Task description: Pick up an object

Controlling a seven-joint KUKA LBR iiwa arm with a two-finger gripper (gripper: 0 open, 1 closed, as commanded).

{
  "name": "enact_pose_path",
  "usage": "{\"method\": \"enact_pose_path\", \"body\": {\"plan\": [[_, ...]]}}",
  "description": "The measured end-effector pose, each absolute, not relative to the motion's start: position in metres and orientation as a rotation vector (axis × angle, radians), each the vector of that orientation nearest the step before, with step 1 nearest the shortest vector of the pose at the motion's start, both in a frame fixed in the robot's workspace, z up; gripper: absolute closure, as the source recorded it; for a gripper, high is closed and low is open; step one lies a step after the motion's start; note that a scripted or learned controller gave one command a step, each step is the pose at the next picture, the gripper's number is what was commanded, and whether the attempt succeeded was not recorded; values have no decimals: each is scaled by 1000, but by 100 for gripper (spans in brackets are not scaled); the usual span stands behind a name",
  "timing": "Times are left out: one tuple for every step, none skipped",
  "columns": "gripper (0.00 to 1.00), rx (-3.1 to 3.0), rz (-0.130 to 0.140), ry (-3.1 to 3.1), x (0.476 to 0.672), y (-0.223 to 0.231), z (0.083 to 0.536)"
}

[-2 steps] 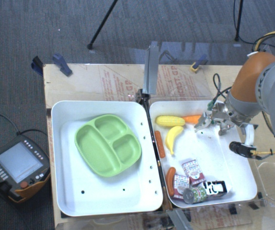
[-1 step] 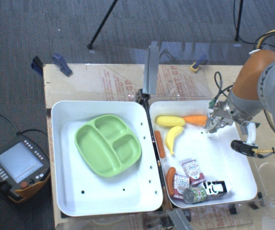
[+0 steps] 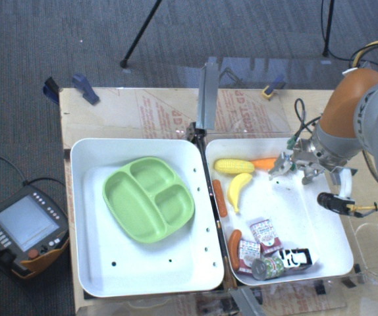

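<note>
A dark grey carpeted floor surrounds a plywood bench [image 3: 143,114] bearing two shallow white plastic bins. The grey arm with its orange band [image 3: 350,107] reaches in from the right, its pincer [image 3: 293,165] hanging low over the right-hand bin [image 3: 307,222]; whether it is apart or together cannot be told, and nothing shows between its tips. Well to the pincer's left, the left-hand bin [image 3: 87,242] holds a green three-compartment plastic plate [image 3: 149,199]. Just left of the pincer lie a yellow corn cob [image 3: 234,166], an orange carrot [image 3: 265,164] and a yellow banana [image 3: 238,189]. Further left lies an orange sausage [image 3: 220,198]. Below it sit red-and-white packets [image 3: 255,241], a small tin can [image 3: 268,267] and a black-and-white box [image 3: 296,258].
</note>
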State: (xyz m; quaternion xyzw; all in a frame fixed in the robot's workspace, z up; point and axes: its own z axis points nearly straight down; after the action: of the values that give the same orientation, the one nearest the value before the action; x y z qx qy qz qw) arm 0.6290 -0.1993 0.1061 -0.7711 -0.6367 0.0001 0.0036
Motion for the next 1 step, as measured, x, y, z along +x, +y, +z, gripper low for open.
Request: {"method": "enact_pose_path", "body": {"plan": [[0,-2284,1,-2153,613,-183,87]]}}
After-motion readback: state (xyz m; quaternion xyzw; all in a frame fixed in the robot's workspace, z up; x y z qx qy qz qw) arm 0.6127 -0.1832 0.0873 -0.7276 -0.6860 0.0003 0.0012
